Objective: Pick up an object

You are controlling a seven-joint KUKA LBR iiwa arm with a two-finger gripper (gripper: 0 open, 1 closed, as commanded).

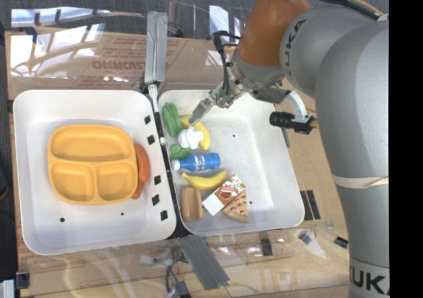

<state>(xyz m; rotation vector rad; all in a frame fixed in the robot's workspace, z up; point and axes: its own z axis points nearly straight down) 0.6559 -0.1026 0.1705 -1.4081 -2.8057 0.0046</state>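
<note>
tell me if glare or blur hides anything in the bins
Camera view: bright glare streaks sit on the clear sheet behind the bins and along the front edge, not on the toys; the right bin is evenly lit and its bottle and banana read sharply; the hand is small and dim, with detail lost; the arm casts soft shade on the bin's right rim.

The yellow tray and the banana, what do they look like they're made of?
Yellow tray: likely molded plastic, matte, uniform colour with rounded compartment walls. Banana: probably toy plastic, smooth and evenly yellow with a slight sheen; can't be sure.
</note>
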